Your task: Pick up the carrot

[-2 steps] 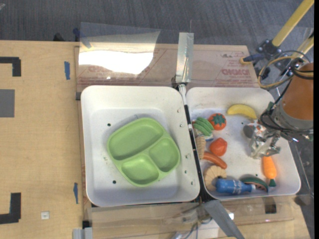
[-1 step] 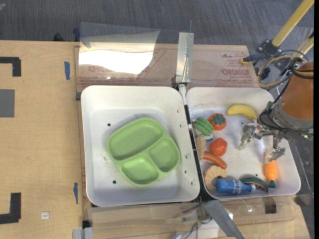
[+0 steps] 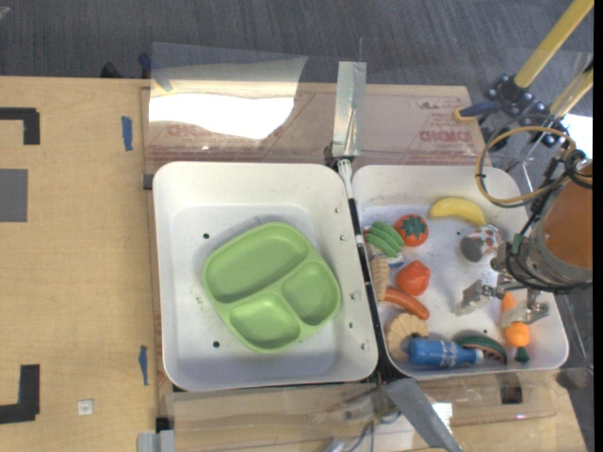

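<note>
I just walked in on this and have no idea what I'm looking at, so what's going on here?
A grey robot arm reaches in from the right over the right-hand bin, which holds toy food: a banana, a tomato and a blue bottle. Its gripper sits low in the bin right by the small orange carrot it is meant to pick up. The left bin holds a green divided plate.

Crowding the right bin [image 3: 443, 179] along its left wall with green beans [image 3: 384, 239], tomato [image 3: 411, 229] and bread [image 3: 405, 326], nearly touching. Barring the front with a blue bottle [image 3: 438, 351]. Blocking the right side with the arm [image 3: 565, 234] and gripper [image 3: 509, 295]. Leaving a bare lane down the middle. Filling the left bin's [image 3: 179, 196] centre with a green tray [image 3: 271, 285], keeping the margins open.
</note>
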Controlling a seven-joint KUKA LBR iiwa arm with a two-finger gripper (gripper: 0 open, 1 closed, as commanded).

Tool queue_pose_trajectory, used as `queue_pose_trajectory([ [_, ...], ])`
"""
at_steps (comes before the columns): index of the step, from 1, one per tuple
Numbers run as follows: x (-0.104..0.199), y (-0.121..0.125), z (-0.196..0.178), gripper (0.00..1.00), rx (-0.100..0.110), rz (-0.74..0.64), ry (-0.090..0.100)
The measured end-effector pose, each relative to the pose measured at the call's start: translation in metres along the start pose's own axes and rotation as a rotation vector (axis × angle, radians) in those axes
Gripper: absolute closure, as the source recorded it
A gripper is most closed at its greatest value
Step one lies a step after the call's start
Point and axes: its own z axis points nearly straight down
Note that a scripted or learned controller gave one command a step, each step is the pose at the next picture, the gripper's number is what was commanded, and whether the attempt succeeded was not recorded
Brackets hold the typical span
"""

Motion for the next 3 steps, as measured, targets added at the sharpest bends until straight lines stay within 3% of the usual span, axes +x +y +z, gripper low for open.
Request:
queue_pose_trajectory([
  [1,0.009,0.012,0.005,0.00,-0.025,0.261,0.032],
  [2,0.011,0.014,0.005,0.00,-0.027,0.597,0.044],
  [3,-0.020,0.014,0.005,0.00,-0.020,0.410,0.042],
])
